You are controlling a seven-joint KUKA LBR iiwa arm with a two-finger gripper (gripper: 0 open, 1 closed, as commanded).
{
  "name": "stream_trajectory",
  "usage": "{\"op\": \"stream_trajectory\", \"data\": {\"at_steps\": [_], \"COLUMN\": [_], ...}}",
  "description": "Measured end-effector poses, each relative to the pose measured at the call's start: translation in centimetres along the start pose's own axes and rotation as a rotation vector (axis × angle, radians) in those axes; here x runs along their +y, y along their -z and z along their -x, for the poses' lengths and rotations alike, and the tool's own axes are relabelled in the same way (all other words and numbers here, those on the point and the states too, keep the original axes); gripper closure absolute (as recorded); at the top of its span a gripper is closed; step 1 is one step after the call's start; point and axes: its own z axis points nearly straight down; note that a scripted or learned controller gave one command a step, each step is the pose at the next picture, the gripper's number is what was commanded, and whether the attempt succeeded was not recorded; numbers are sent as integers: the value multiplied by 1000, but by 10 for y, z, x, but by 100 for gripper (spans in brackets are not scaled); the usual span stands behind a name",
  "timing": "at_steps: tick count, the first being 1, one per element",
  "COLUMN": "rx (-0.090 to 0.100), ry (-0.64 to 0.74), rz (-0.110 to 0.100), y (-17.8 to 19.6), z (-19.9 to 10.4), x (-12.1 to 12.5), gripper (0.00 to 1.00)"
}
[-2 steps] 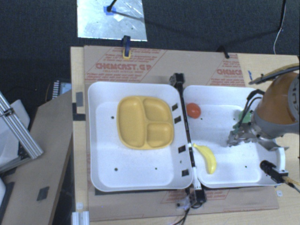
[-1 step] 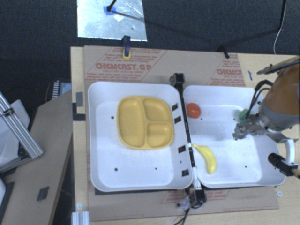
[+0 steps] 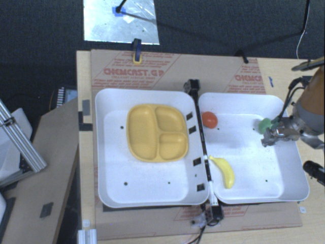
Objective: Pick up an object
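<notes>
Pincer [image 3: 269,139] hangs low by the right bin's [image 3: 254,197] far right edge, whether spread or pinching I cannot tell, just beside a green object [image 3: 264,124], likely its target, with arm [image 3: 311,108] reaching in from the right, wrist bent down.

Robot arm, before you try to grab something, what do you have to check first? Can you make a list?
1. Things to pick in the right bin: ok, a banana, an orange ball and a green object.
2. Gripper over the right bin: ok.
3. Gripper beside the green object: ok.
4. Something held: cannot tell.
5. Banana lying free: ok.
6. Yellow tray out of the way in the left bin: ok.
</notes>
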Motion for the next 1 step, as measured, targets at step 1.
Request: {"op": "stream_trajectory", "data": {"at_steps": [1], "rx": [0], "ry": [1], "rz": [1], "y": [48], "z": [1], "x": [2], "gripper": [100]}}
